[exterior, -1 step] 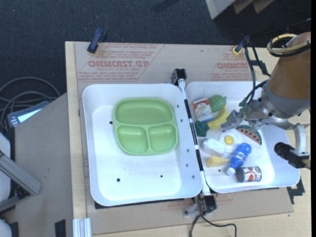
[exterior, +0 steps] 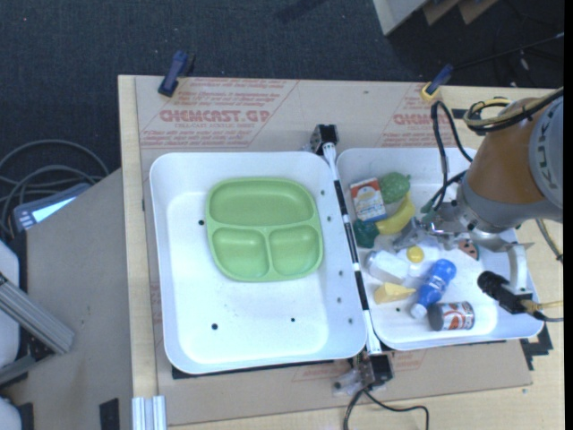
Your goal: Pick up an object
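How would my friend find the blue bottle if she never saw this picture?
Look at the right bin, the crowded one beside the bin holding the green divided plate. Near its front edge lies the blue bottle, tilted, white cap pointing down-left. It is the only bright blue thing there, just above a small red-and-white can.

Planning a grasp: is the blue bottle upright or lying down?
Lying down: the blue bottle rests on its side in the right bin, cap toward the near edge.
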### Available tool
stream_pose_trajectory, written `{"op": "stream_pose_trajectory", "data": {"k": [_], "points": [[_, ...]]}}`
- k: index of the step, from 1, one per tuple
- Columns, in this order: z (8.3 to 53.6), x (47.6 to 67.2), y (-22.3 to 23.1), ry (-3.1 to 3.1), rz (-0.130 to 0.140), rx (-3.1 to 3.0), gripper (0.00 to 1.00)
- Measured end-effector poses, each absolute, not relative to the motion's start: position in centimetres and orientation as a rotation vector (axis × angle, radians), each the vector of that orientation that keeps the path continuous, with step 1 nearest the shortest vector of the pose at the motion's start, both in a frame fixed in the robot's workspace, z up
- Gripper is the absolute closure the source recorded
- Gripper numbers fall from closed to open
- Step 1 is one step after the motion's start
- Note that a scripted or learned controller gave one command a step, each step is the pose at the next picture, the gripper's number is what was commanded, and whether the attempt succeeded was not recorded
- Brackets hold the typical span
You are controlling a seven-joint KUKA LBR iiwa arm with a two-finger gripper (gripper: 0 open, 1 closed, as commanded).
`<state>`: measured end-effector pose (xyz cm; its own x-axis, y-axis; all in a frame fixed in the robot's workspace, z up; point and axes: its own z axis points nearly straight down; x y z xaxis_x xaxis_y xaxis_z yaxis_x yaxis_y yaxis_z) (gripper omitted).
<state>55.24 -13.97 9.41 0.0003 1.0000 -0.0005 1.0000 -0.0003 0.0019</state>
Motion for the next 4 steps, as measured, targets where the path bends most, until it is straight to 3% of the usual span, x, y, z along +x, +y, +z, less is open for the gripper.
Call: {"op": "stream_pose_trajectory", "data": {"k": [1,2,3,4], "points": [[8.4,53.9,-14.1,2.223,-0.001,2.224,0.00],[9.7,54.1,-14.2,2.216,0.007,2.219,1.00],[9.7,54.1,-14.2,2.218,0.005,2.220,0.00],[10.7,54.1,-14.2,2.215,0.006,2.219,1.00]]}}
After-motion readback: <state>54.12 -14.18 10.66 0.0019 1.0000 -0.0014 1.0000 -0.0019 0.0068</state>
